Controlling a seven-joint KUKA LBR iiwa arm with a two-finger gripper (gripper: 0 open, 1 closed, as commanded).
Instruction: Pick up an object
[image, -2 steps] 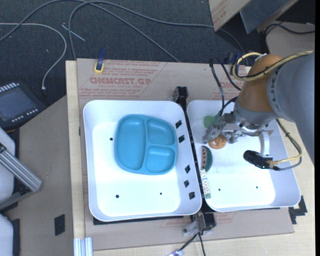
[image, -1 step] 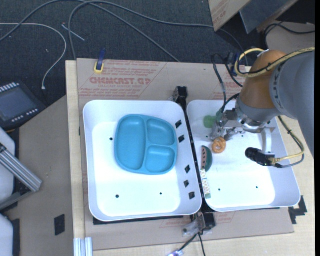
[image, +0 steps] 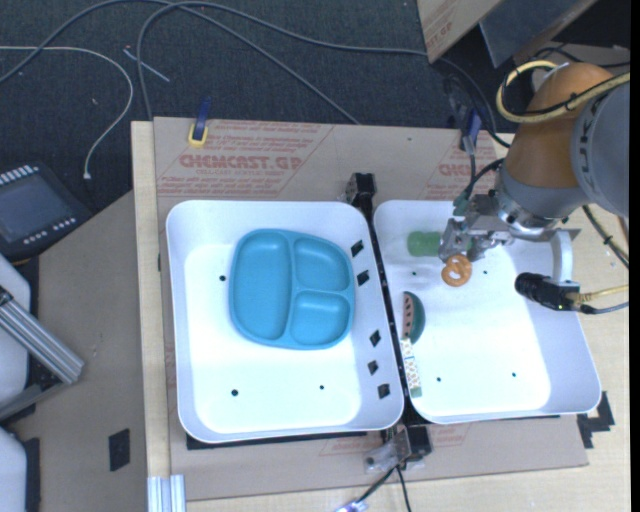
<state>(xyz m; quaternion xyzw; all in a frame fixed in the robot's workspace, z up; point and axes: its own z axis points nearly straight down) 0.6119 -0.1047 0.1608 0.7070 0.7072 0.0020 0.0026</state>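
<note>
My gripper (image: 458, 248) hangs over the back left part of the right bin (image: 500, 370). A small orange ring-shaped piece (image: 457, 271) sits directly under its tip, touching or nearly touching it; whether it is gripped is hidden. Just to the left, a green object (image: 423, 243) lies on the bin floor near the back wall. A watermelon-slice toy (image: 412, 315), green-rimmed with a red face, rests against the right bin's left wall.
The left bin (image: 200, 330) holds a blue divided plate (image: 292, 288). A narrow printed strip (image: 409, 365) lies along the right bin's left wall below the slice. The grey and orange arm (image: 560, 140) reaches in from the upper right.
</note>
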